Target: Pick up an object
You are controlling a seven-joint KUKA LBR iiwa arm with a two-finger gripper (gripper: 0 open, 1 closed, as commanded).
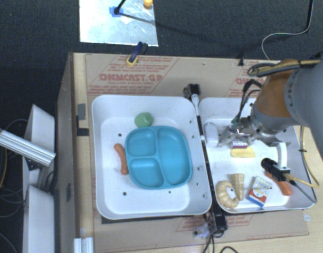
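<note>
The gripper point(236, 137) hangs low in the right bin point(218, 107), just above a yellow block point(243, 152). I cannot tell its state. The left bin point(106, 109) holds a blue tray point(158, 157).

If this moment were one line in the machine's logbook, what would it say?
end effector: over right bin | nearest: yellow block | grasp: cannot tell | left bin: blue tray

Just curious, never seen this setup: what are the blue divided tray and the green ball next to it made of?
The blue tray looks like moulded plastic: one even colour, a soft sheen, rounded compartment walls. The green ball has a duller, matte surface, so it may be foam or rubber, though it is too small to be sure. Both lie in the left bin, which also looks like smooth white plastic.
</note>
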